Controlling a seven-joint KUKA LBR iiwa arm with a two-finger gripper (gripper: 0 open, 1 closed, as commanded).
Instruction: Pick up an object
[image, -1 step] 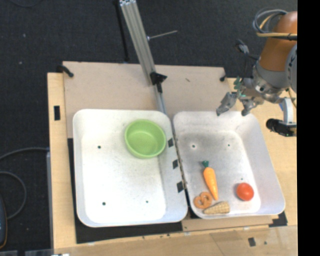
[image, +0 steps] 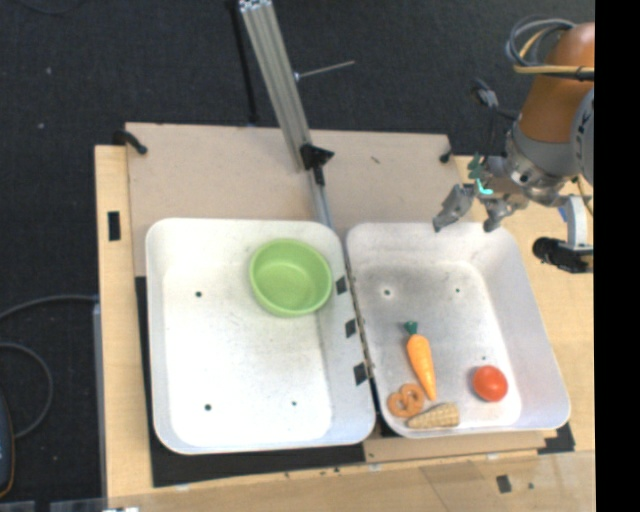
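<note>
Dark carpet surrounds the bench (image: 120, 300). Nothing is picked up yet: the gripper (image: 469, 213) hovers with fingers spread and bare, seemingly above the right bin's (image: 530, 300) far rim. Well below the fingers lie a carrot (image: 421, 364), tomato (image: 489, 383), pretzel (image: 405, 400) and perhaps corn (image: 434, 416). Far to their left, the left bin (image: 180, 350) holds a green bowl (image: 290, 277).

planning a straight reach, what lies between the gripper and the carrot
Only bare white floor of the right bin, as the camera view shows. The open gripper hangs over the bin's far edge, and the carrot lies near its front.
</note>
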